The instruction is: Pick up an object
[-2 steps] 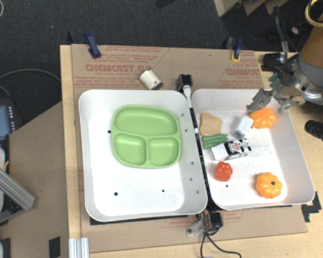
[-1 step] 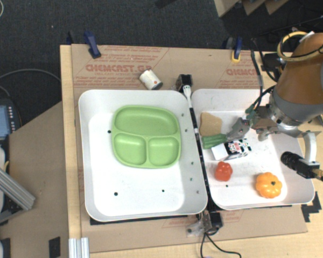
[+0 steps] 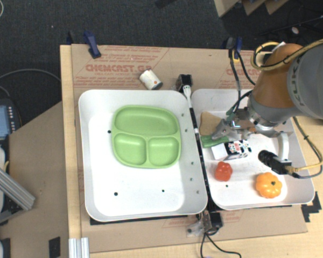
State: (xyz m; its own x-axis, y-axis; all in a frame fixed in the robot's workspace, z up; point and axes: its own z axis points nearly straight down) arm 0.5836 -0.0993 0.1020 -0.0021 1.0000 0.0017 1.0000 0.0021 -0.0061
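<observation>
Green object [image 3: 210, 141] just left of gripper [image 3: 232, 136]; reach step underway, finger state unclear. Next: confirm grasp, then lift.

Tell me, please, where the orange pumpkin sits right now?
The pumpkin lies in the right bin, near its front right corner, right of the tomato.
</observation>
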